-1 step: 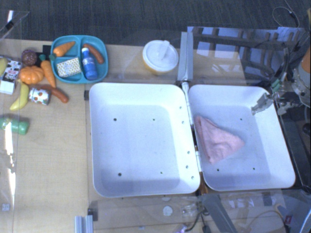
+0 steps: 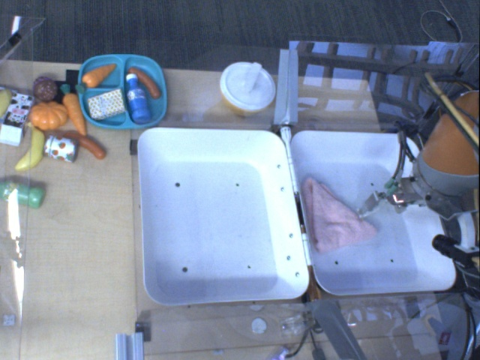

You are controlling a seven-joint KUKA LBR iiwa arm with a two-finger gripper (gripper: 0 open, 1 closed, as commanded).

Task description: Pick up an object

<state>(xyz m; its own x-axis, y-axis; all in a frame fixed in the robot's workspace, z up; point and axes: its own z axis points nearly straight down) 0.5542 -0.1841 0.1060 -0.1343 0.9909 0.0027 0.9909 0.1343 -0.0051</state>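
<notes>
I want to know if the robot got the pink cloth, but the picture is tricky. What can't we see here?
- End effector, camera view: too small and blurred to tell if it grips the pink cloth.
- Arm: cut off by the right edge.
- Under the cloth: hidden by its folds.
- Toy can on the bench: label too small to read.

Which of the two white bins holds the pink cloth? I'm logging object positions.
The right bin, the one beside the hand; the pink cloth lies against its left wall. The left bin holds no cloth.
</notes>
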